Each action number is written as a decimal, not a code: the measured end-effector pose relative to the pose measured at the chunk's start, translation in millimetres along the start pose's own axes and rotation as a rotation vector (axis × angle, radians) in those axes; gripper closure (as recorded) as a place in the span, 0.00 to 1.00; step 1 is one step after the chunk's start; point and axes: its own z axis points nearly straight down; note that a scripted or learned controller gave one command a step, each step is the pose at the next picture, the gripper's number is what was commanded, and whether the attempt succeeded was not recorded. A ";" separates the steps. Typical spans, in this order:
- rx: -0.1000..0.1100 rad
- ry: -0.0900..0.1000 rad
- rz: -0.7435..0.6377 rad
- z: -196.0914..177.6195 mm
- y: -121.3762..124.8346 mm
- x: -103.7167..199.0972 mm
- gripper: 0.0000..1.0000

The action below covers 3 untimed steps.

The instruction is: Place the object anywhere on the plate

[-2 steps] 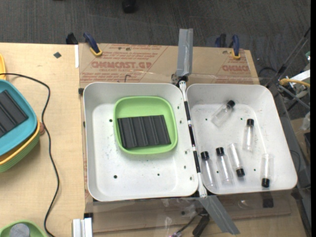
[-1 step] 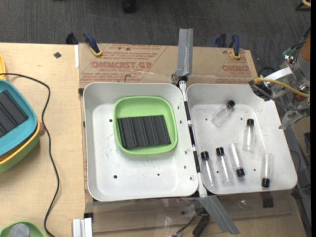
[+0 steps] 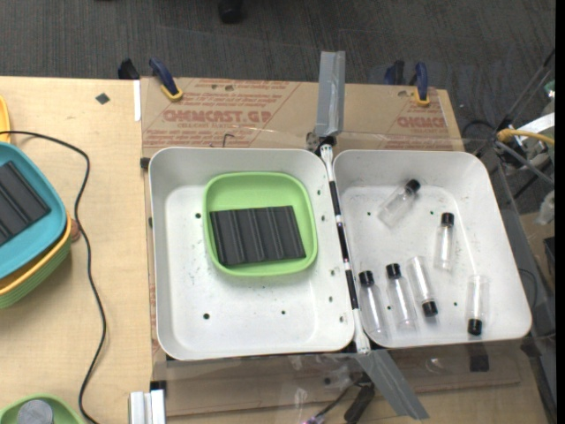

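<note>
Vials (image 3: 402,294) loose in right bin (image 3: 494,325); green plate (image 3: 260,193) in left bin (image 3: 256,329).

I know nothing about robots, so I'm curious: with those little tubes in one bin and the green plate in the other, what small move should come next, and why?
Probably reach down over a vial in the right bin to grasp it. The vials lie loose there, while the green plate in the left bin has none on it.
</note>
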 end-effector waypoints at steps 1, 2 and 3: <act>0.001 -0.001 -0.001 23.0 10.1 -7.0 0.00; 0.002 -0.001 0.001 13.7 6.3 -25.7 0.00; 0.002 -0.002 0.002 23.5 1.7 -35.2 0.00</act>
